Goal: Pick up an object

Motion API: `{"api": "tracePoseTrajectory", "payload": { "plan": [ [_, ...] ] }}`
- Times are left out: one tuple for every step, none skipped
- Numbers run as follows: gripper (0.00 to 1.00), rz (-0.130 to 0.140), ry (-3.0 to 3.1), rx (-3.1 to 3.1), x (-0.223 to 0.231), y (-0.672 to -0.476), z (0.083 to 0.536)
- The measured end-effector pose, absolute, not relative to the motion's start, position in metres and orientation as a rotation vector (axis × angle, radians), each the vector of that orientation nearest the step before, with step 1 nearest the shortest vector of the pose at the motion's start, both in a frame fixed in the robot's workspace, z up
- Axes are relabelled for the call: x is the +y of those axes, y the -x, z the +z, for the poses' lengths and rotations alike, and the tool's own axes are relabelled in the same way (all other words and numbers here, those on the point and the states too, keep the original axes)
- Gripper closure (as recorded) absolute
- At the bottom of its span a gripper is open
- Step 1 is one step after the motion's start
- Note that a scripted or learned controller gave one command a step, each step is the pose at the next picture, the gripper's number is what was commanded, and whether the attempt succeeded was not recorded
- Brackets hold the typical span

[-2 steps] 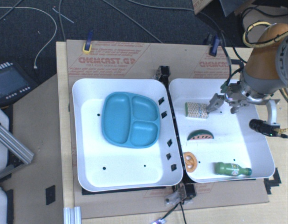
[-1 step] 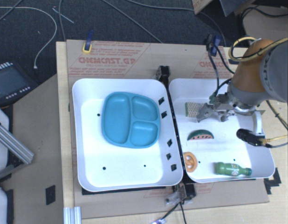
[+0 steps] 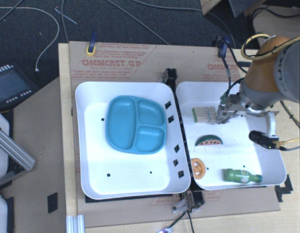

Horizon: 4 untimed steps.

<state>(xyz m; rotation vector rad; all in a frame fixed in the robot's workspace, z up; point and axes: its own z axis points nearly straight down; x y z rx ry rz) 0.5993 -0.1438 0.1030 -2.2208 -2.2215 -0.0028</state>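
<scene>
You have the gripper (image 3: 224, 114) at centre right of the frame, low in the upper part of the right bin (image 3: 271, 176), with its tip just beside the right edge of a small speckled green sponge-like pad (image 3: 204, 114). Whether the fingers are released or clenched cannot be told from this angle; nothing shows between them, so record no grasp. The other candidates lie lower in the same bin: a watermelon slice toy (image 3: 209, 141) below the pad, a pretzel (image 3: 198, 168) at the bin's lower left corner, and a green bottle (image 3: 242, 176) lying on its side near the lower edge. The left bin (image 3: 87, 130) carries a blue divided plate (image 3: 136, 124). The pad appears to be the target in hand. It looks flat and thin, so I would judge that you need the tips centred over it, straddling its short side and brought down to the bin floor before closing; a close from beside it will likely miss. Lift straight up and confirm the pad rides between the tips.
</scene>
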Motion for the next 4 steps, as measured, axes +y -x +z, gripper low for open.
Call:
{"api": "tracePoseTrajectory", "payload": {
  "plan": [
    [1.00,-0.006,2.223,-2.227,-0.144,-0.607,0.166],
    [1.00,-0.005,2.224,-2.228,-0.152,-0.612,0.215],
    [1.00,-0.007,2.224,-2.228,-0.153,-0.623,0.265],
    [1.00,-0.001,2.213,-2.226,-0.097,-0.628,0.254]
  ]
}}
